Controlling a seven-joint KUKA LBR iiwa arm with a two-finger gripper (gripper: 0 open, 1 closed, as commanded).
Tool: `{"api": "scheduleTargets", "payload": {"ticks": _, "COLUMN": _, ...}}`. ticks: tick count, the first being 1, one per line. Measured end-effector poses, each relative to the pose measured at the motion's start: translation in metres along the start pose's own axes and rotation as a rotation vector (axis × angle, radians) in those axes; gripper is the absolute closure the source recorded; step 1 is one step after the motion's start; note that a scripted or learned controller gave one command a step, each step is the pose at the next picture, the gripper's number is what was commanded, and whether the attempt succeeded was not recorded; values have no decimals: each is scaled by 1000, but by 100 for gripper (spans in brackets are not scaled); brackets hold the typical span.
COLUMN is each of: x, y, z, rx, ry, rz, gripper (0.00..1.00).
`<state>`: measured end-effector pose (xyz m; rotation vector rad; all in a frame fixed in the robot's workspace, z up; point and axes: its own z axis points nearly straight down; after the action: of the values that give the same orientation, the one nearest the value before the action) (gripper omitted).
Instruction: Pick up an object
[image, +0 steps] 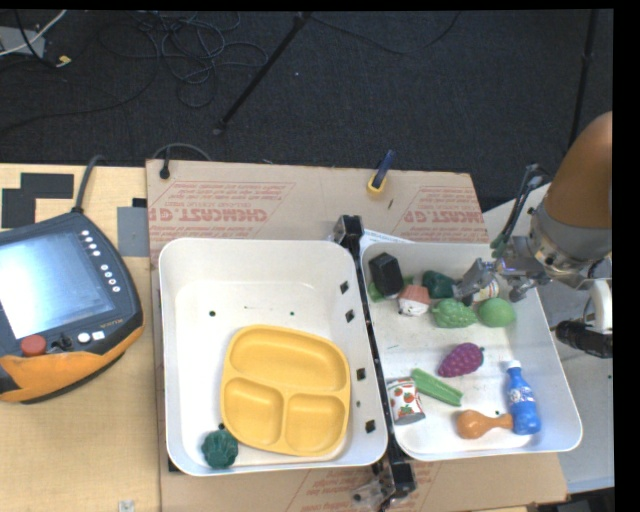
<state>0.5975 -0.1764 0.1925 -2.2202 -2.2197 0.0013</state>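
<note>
- Arm: you see the grey arm (575, 215) entering from the right, its orange band at the upper right edge, the wrist angled down and leftward over the far side of the right bin (560, 340).
- Gripper (482, 283): it hangs low among the toys at the far end of the right bin; you cannot tell whether it is parted or closed, nor whether anything sits in it, since the tip blends with the clutter.
- Just beside the tip: a light green round toy (496, 312), a green bumpy vegetable toy (454, 315) and a dark green toy (437, 284) crowd the tip closely.
- Further left in that bin: a small white and red figure (414, 300) and a black block (385, 271) lie near the divider.
- Nearer part of the right bin: purple grapes (461, 359), a green bean pod (436, 386), a red and white packet (405, 401), an orange drumstick-shaped toy (482, 424) and a blue bottle (520, 400) lie apart from the tip.
- Left bin (190, 290): note the yellow divided tray (286, 390) and a dark green ball-like toy (219, 448) at the near left corner.
- Outside the bins: a teach pendant (60, 300) rests on the bench at the left.
</note>
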Motion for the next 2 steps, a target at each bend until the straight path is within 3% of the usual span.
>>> {"api": "scheduleTargets", "payload": {"ticks": 1, "x": -38, "y": -48, "z": 110, "rx": 4, "ry": 1, "rz": 4, "gripper": 0}}
{"api": "scheduleTargets", "payload": {"ticks": 2, "x": 55, "y": -17, "z": 43, "rx": -7, "ry": 3, "rz": -9, "gripper": 0}}
